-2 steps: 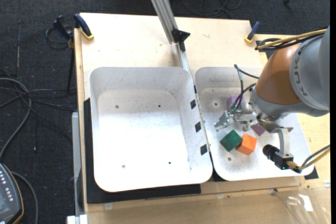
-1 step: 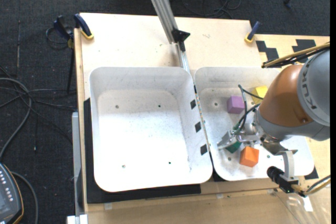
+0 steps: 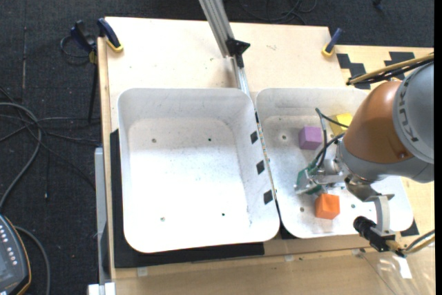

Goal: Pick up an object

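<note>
Right under the arm sits the small orange block [image 3: 327,206], a squarish solid with flat faces, lying on the floor of the right-hand white bin [image 3: 290,228], close to that bin's near edge and about midway along it. It looks light and rigid, probably foam or plastic, so nothing here should crush or sag. Those flat opposite sides are the place to take hold: a squeeze across two parallel faces, low on the body, ought to keep it from twisting out. The surface may be a touch slick, so a centred pinch matters more than force.

Now the pincer: the two-finger gripper [image 3: 312,182] hangs just above and to the left of the orange block, near it and towards the wall the two bins share. The wrist hardware crowds the fingertips, so whether they stand apart or together cannot be told, and nothing can be seen pinched between them.

Moving outward, a small purple cube [image 3: 310,137] rests further back in the same bin, well apart from the orange one. A yellow object [image 3: 342,121] peeks out by the far right of the bin, partly hidden by the orange band [image 3: 376,124] of the arm. The left-hand white bin [image 3: 138,114] lies alongside, its bare floor speckled.

My read: the orange block is the nearest candidate.
</note>
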`<act>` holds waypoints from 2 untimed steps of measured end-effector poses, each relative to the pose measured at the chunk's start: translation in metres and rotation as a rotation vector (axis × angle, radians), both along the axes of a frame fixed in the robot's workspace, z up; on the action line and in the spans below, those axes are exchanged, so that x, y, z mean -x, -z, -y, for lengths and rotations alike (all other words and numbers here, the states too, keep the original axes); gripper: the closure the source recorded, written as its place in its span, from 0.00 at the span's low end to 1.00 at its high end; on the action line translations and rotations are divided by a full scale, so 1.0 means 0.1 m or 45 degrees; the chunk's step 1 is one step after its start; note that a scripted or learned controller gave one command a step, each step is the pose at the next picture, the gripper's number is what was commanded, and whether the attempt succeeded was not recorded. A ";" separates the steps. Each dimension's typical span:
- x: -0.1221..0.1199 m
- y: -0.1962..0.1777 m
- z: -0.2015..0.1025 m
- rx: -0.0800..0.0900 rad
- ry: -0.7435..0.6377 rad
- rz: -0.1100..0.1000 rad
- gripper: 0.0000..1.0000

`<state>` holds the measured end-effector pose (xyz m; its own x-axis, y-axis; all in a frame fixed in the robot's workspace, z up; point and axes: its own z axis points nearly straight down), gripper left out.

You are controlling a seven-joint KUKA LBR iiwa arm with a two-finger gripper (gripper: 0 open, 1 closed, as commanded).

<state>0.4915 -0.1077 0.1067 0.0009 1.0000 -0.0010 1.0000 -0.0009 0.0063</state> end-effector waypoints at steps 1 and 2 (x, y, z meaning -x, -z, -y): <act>-0.01 -0.10 0.00 0.001 0.001 0.004 1.00; -0.01 -0.10 0.00 0.001 0.003 0.003 0.00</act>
